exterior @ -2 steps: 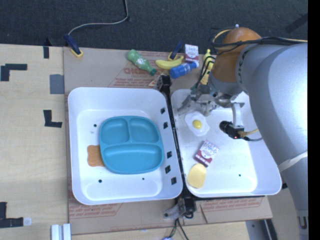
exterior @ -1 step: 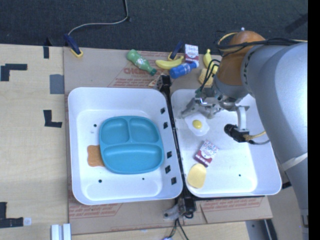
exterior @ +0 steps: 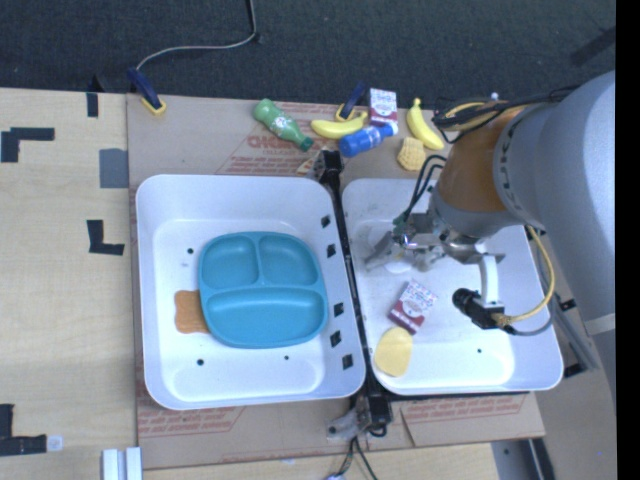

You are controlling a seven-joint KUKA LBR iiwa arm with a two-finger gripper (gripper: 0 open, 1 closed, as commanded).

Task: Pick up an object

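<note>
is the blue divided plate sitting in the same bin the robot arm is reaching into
No, the blue divided plastic plate lies in the left white bin, while the gripper is over the right white bin.

Grey arm [exterior: 520,173] reaching leftward, wrist down

You have a cardboard-covered bench [exterior: 70,298] carrying two white bins side by side: left bin [exterior: 160,218], right bin [exterior: 530,363]. Behind them, directly on the bench, lie a green bottle [exterior: 281,124], two bananas [exterior: 338,126] [exterior: 424,127], a blue bottle [exterior: 362,140], a small carton [exterior: 383,103] and a yellow block [exterior: 410,153].
</note>
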